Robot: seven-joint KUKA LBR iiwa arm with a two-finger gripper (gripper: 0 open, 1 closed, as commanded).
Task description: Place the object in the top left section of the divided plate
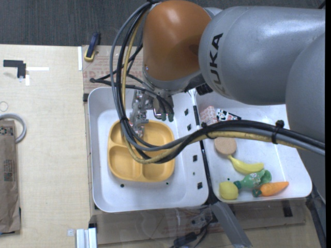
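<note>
Plate point(124, 161) is the yellow divided one, smooth plastic with rounded corners. It sits in the left bin point(102, 190), and black cables point(155, 149) loop across its upper half, so the top sections are partly covered.

Far left of the plate, cut off by the frame edge, there's a brown paper bag point(8, 180) with a grey ring point(18, 128) just above it. Up and left of the plate, on the pale wooden bench top, lies a small black L-shaped bit point(15, 66). Closer in, a little yellow and blue tool point(93, 46) sits at the edge of the wood.

The gripper point(138, 119) hangs right over the plate's top left section. It's a tangle of shiny metal and wires under the orange dome, so honestly I can't tell how wide it's open or whether it has anything in it. The big grey arm point(258, 40) blocks everything above and to the right of the plate.

Right of the plate, in the right bin point(292, 164), the stuff looks like toy food:
- a black and white patterned packet point(223, 115), half under the arm
- a flat round tan disc point(225, 146)
- a banana point(246, 165)
- a lemon point(228, 190)
- a lumpy green thing point(254, 180) I can't make out
- a carrot point(273, 188)

A thick cable bundle point(248, 133) crosses over that bin.
</note>
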